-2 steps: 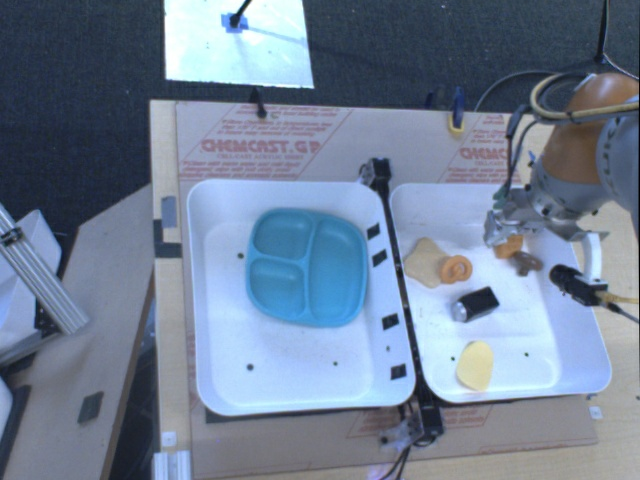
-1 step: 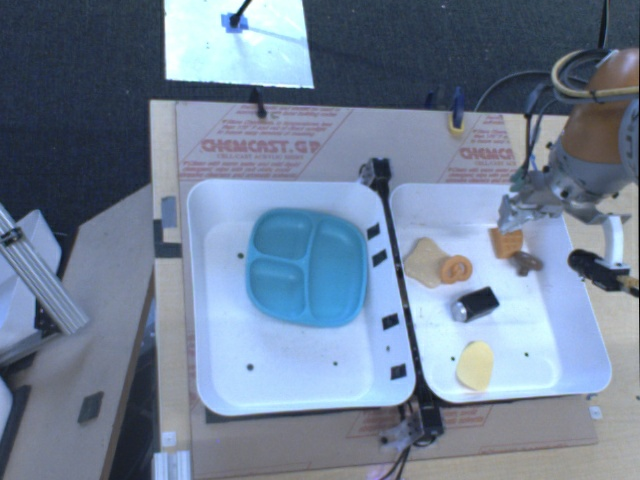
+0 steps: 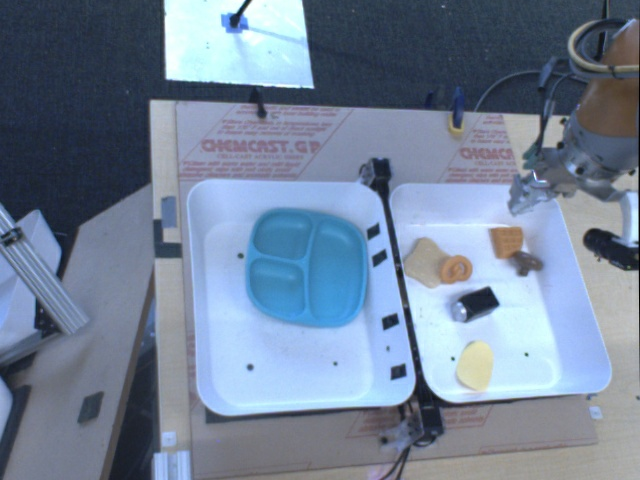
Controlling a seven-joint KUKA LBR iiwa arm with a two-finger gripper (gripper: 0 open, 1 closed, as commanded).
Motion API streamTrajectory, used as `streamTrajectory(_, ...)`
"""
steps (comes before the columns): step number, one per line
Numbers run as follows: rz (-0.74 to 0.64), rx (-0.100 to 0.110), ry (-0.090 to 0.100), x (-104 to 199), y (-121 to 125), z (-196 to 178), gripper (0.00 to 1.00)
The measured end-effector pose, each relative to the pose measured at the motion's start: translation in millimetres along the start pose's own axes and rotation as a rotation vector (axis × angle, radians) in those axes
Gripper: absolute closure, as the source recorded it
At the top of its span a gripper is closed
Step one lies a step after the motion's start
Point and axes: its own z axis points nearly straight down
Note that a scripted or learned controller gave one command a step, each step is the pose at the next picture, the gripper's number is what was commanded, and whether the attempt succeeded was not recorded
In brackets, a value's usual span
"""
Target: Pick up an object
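Note:
In the right bin [image 3: 560, 368] lie several small objects: a tan bread-like piece [image 3: 424, 262], an orange ring-shaped piece [image 3: 458, 268], an orange cracker-like square [image 3: 506, 241], a small brown lump [image 3: 525, 262], a black and silver cylinder [image 3: 474, 304] and a pale yellow oval [image 3: 476, 365]. My gripper [image 3: 528, 194] hangs over the bin's far right corner, above and a little right of the orange square. Nothing shows between its fingers.
The left bin [image 3: 215, 368] holds a blue divided plate [image 3: 305, 267]. A black clip strip [image 3: 392, 278] runs along the seam between the bins. Cables [image 3: 520, 78] loop behind the arm at the upper right. A silvery sheet [image 3: 235, 28] lies beyond the bench.

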Motion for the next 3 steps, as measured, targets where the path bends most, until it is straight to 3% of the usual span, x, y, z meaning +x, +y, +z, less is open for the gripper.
streamTrajectory(1, 0.000, -0.003, -0.001, -7, 2, -63, 1.00)
streamTrajectory(3, -0.003, 0.004, 0.002, 92, 4, -46, 1.00)
